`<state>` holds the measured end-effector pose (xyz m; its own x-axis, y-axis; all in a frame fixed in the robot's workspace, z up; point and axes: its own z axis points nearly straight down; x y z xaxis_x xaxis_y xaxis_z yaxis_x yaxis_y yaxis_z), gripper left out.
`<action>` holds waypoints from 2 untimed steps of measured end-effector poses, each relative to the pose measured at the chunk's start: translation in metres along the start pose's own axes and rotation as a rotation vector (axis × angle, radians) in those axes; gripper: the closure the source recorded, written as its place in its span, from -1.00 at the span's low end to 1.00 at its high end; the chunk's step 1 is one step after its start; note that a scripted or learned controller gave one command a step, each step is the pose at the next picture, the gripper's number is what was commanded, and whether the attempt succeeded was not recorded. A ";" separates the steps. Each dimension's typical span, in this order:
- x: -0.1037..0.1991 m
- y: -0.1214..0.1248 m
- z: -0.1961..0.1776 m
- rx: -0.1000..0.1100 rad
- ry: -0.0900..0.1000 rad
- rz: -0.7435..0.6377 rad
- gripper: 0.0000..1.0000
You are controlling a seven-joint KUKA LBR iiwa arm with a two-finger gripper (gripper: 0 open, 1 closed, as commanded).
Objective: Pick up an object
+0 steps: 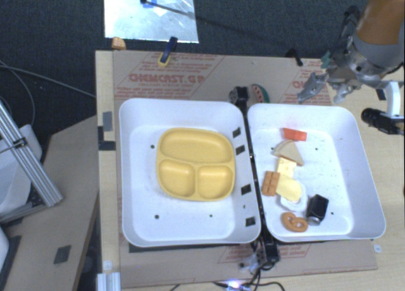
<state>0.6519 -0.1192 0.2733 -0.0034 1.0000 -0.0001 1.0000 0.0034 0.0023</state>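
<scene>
The right bin holds several small toy foods: a red block, a tan wedge, a yellow cheese piece, a brown waffle piece, a pretzel and a black block. My gripper hangs above the far edge of the right bin, behind the red block. Its fingers are spread apart with nothing between them.
A yellow three-compartment plate lies in the left bin. Behind the bins on the cardboard sit a blue-and-yellow tool and a shiny sheet. An aluminium frame stands at the left.
</scene>
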 end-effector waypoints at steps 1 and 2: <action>-0.014 0.006 0.136 0.010 0.001 0.003 -1.00; -0.050 -0.098 0.192 0.013 0.001 0.009 -1.00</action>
<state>0.5543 -0.1696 0.0808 0.0059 1.0000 0.0012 0.9999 -0.0059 -0.0107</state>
